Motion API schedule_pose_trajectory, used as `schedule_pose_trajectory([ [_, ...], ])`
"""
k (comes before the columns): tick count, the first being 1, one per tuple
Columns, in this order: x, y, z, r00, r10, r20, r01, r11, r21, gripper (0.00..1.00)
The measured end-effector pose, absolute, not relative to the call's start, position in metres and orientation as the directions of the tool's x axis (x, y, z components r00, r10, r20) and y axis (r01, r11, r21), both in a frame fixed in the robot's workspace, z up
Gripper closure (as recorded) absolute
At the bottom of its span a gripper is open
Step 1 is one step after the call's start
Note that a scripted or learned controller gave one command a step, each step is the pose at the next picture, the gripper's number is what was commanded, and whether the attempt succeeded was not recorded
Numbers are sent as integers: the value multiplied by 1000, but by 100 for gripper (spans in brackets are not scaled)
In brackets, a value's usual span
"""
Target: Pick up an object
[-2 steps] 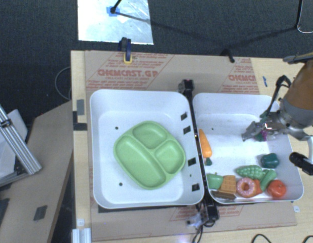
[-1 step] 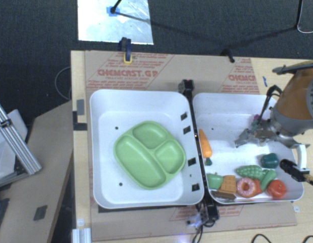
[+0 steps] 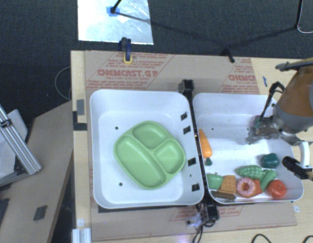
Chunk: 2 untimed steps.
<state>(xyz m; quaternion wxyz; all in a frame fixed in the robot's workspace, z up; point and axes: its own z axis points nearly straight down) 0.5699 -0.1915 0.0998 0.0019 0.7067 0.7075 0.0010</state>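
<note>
Over the right bin (image 3: pixel 232 110) my tool (image 3: pixel 259 131) hangs low; I cannot tell its state. Toy food sits piled along the bin's front edge. The nearest, a dark green pepper (image 3: pixel 270 160), lies toward five o'clock from the tool

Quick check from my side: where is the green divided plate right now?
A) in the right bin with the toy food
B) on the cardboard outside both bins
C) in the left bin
C: the green divided plate lies flat in the left bin, apart from the toy food in the right bin.
</note>
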Motion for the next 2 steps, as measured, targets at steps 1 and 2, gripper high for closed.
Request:
schedule_pose_trajectory([
  [1,566,-190,144,-3,1000,-1,1000,3,3,100],
  [2,568,-187,207,-5,1000,-2,1000,5,6,100],
])
